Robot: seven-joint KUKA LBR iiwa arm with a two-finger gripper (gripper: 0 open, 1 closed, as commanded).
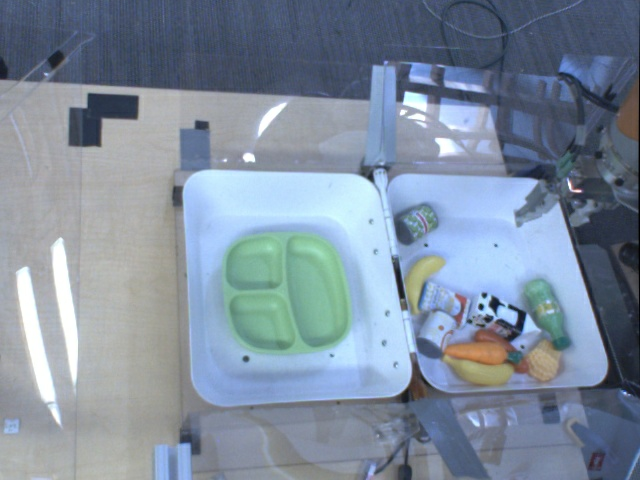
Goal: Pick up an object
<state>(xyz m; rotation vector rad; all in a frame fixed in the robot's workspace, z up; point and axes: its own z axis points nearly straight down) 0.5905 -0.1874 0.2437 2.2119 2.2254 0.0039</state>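
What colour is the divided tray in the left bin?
Light green tray, three compartments; seen clearly in the camera view.

Single grey arm (612,158) reaching in from the right edge of the camera view, mostly cut off by the frame, with a sliver of the orange band (630,116) showing at the upper right. Wrist held high and well off to the right, bundled with cables and a small reddish light near the joint. Gripper (533,206) slanting down and to the left from the wrist, ending in a grey, tapered tip. Tip seen as one blurred wedge, too small and soft to make out further. Nothing seen gripped at the tip. Rest of the arm out of frame beyond the right edge
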